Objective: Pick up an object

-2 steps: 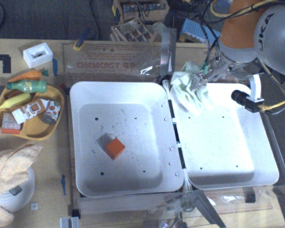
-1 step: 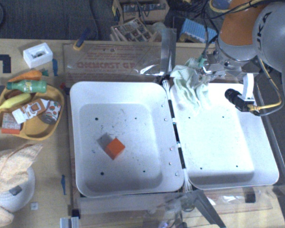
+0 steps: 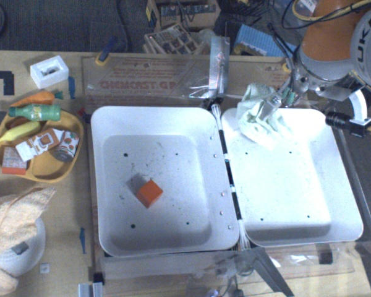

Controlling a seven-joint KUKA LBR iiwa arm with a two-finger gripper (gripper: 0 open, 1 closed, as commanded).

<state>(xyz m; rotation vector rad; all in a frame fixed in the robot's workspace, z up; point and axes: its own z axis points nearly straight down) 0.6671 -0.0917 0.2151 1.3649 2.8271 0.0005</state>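
Pincer (image 3: 267, 108): closed on white cloth (image 3: 258, 124), over right bin (image 3: 309, 184) | orange block (image 3: 149, 193): well left, left bin (image 3: 111, 129)

Two bins, left (image 3: 111, 129) and right (image 3: 346, 209): smooth white plastic, faintly glossy; left floor flecked with dark specks. Block (image 3: 150, 193): matt orange, flat-faced, material unclear. Cloth (image 3: 256, 117): soft, crumpled, white with pale green, matt. Arm (image 3: 340, 36): smooth grey casing, glossy orange band. Bench (image 3: 25, 67): matt, pale wood look. Bowl (image 3: 74, 159): matt yellow-brown, likely plastic. Bottle (image 3: 36, 112): shiny green plastic. Fabric (image 3: 12, 218) at lower left: rough, peach-coloured, nubbly.
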